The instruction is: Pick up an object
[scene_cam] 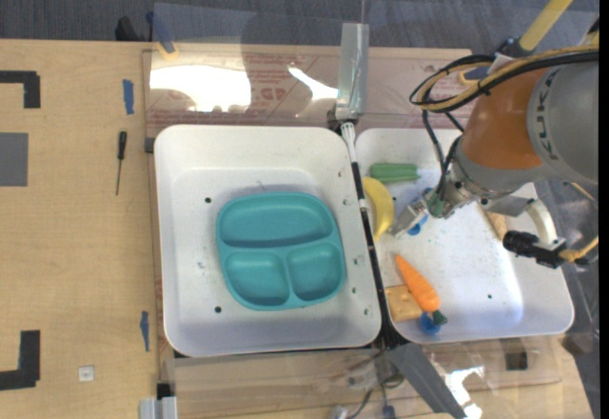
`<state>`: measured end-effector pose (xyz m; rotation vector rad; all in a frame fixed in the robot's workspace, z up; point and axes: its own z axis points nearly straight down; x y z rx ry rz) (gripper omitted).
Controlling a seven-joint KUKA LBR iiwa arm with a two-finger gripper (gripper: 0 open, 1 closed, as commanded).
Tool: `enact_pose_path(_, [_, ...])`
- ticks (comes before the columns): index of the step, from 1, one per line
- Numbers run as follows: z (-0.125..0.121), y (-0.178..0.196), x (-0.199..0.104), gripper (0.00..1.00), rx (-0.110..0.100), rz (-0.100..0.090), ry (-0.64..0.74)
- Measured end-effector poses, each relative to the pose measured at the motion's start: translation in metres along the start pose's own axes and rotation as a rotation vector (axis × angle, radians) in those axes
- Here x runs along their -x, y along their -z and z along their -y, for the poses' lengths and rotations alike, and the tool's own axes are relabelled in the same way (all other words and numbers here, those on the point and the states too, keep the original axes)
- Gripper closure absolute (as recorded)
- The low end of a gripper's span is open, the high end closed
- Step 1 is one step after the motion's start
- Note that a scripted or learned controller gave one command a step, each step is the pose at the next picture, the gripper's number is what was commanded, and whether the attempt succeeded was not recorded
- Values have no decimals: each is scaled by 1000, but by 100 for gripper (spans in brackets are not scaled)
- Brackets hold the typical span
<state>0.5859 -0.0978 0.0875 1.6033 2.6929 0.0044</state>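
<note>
My gripper (417, 215) hangs low in the right bin (495, 298), reaching in from the right under the orange-banded wrist. It sits just right of a yellow banana (381, 203) that lies along the bin's left wall. A green pod-shaped toy (393, 172) lies behind the banana. An orange carrot (418, 283) lies toward the front of the bin, with a tan block (403, 304) and a small blue piece (433, 320) by it. Another small blue bit (413, 229) shows right under the gripper.
The left bin (186, 217) holds a teal divided plate (280, 249). A metal post (352, 69) stands behind the wall between the bins. Cables loop over the arm at the right. A black screwdriver (120, 160) lies on the bench at the left.
</note>
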Motion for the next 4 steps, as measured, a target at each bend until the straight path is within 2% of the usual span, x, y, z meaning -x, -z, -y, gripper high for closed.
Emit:
enact_pose_path(1, [-45,-2,33,0,-5,-4,47])
enact_pose_path(2, [-69,103,9,0,4,1,-8])
enact_pose_path(3, [22,65,5,0,-11,-8,105])
enact_pose_path(4, [49,-1,32,0,-4,-6,-202])
